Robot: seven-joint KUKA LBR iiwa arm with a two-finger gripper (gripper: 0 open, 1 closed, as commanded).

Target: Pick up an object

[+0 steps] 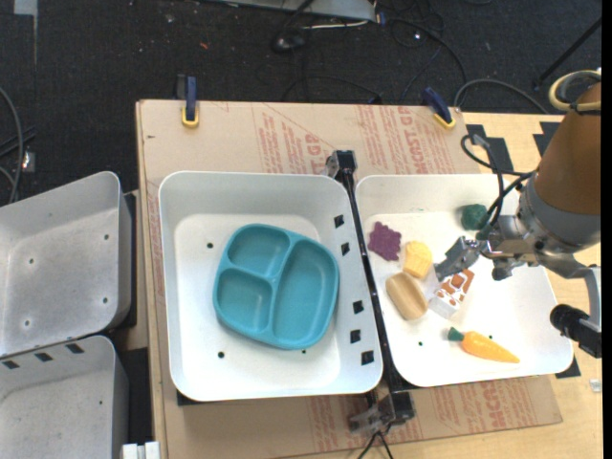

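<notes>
Nearest the camera, the toy carrot (pixel 483 345) lies in the right bin (pixel 535 366), looking light, stiff and slippery, best pinched mid-body; the claw (pixel 459 256) hovers open over a white-and-orange packet (pixel 452 293).

The left bin (pixel 182 256) holds a teal plate (pixel 276 286) with three compartments, near the bin's middle. Both bins stand on a brown board (pixel 258 137). Two clamps, one (pixel 189 100) at the board's far left corner and one (pixel 440 106) on its far edge, grip it. More white trays (pixel 57 247) lie left of the board.
</notes>
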